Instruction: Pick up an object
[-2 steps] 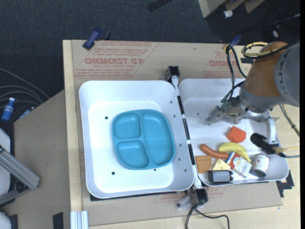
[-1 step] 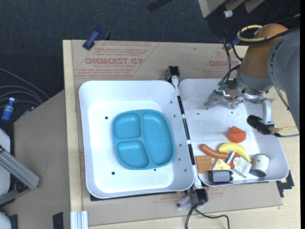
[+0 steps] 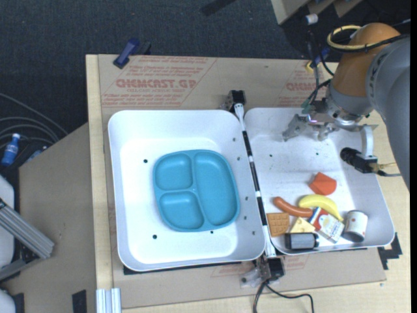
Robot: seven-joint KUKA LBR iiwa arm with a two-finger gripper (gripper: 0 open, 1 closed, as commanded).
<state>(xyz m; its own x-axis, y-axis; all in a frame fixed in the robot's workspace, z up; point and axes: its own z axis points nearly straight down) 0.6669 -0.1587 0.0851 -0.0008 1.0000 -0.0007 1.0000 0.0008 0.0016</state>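
My gripper (image 3: 306, 131) hangs over the far end of the right bin (image 3: 371, 181), below the grey arm and its orange band (image 3: 355, 64). Its two fingers are spread apart with nothing between them, so it is open. The objects lie in a cluster at the near end of that bin, well apart from the gripper: an orange block (image 3: 323, 184), a red sausage (image 3: 290, 207), a yellow banana (image 3: 320, 205), a tan cracker (image 3: 277, 223), a small black item (image 3: 300, 241) and a white can (image 3: 356, 225).
The left bin (image 3: 127, 175) holds a blue divided plate (image 3: 195, 189). A black fitting (image 3: 355, 158) sits by the right bin's far right wall. Bare white floor lies between the gripper and the cluster.
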